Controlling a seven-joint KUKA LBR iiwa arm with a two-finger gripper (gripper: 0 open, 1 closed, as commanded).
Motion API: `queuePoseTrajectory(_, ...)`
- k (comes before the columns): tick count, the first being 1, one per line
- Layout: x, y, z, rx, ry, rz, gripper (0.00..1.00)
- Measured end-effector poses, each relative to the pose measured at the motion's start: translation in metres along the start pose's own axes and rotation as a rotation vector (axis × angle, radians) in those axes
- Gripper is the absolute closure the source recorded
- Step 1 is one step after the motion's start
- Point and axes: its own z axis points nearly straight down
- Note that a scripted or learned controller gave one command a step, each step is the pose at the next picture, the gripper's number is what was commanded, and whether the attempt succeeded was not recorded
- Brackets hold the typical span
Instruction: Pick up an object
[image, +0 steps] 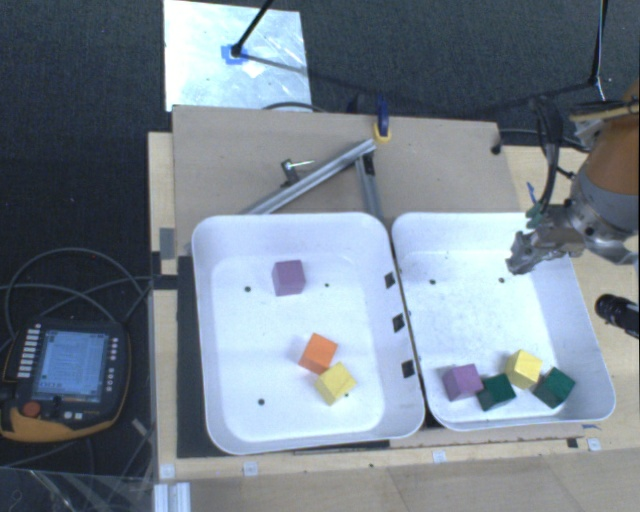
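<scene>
My gripper (522, 260) hangs over the upper right part of the right bin (470, 300), with nothing visible between its fingers. Along that bin's front edge lie a purple cube (462, 380), a dark green cube (495, 391), a yellow cube (523, 368) and another green cube (554, 386), all well below the gripper in the view. The left bin (230, 300) holds a purple cube (288, 277), an orange cube (318, 352) and a yellow cube (336, 383) touching the orange one.
A metal rod (310, 175) lies on the board behind the bins. A teach pendant (65, 375) sits on the floor at the left. Black clips (397, 322) mark the seam between the bins.
</scene>
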Motion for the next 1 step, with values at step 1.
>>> queuePoseTrajectory(1, 0.0513, 0.0058, -0.0034, 0.001, 0.000, 0.000, 1.00)
